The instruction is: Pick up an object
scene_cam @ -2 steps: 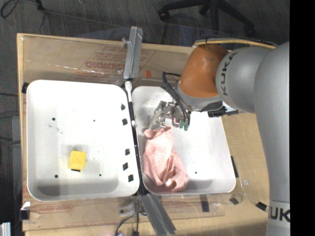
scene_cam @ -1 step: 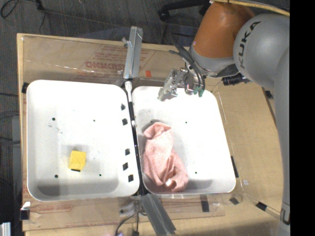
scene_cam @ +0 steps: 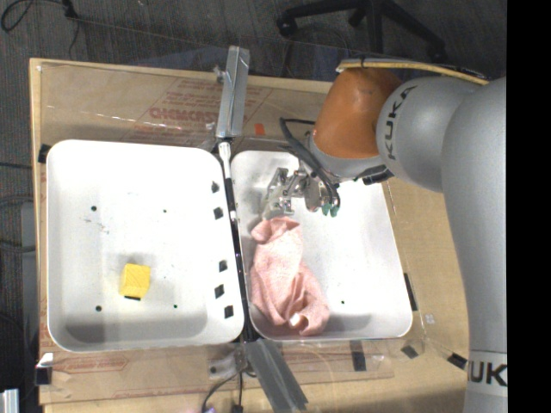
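Two bins: left [scene_cam: 69, 231] holds yellow block [scene_cam: 135, 280], right [scene_cam: 379, 256] pink cloth [scene_cam: 284, 274].

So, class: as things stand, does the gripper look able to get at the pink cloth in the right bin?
Probably yes. The gripper hangs right at the upper end of the pink cloth, which lies uncovered along the right bin's left side, nothing lying over it.

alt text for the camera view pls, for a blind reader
A grey arm's gripper hangs over the right bin, just above the top edge of a crumpled pink cloth. A small yellow block lies in the left bin.
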Motion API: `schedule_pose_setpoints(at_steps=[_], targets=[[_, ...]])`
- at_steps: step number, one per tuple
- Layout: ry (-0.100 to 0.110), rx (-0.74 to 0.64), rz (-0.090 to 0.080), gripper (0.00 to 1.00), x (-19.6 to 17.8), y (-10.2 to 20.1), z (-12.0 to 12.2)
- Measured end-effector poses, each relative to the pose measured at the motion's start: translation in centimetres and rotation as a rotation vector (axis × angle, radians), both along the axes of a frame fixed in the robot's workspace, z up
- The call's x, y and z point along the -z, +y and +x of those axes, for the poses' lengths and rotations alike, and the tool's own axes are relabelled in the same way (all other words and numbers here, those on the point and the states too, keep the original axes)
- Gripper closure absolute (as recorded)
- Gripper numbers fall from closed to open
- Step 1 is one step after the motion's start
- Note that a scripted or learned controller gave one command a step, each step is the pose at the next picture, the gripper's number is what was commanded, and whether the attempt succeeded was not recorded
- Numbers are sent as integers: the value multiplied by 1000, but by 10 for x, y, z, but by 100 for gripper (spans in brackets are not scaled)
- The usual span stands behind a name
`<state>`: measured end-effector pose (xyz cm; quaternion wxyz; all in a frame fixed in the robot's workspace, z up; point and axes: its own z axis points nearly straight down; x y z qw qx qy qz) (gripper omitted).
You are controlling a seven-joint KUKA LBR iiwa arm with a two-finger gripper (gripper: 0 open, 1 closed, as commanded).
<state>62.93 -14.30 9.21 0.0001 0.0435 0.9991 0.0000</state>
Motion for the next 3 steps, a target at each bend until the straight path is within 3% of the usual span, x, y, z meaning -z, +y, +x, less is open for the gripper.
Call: schedule_pose_setpoints(at_steps=[1,2,3], targets=[[-5,113,-1,100,-156,10,19],[0,226,-1,100,-108,-12,8],[-1,278,0,100,0,-26,8]])
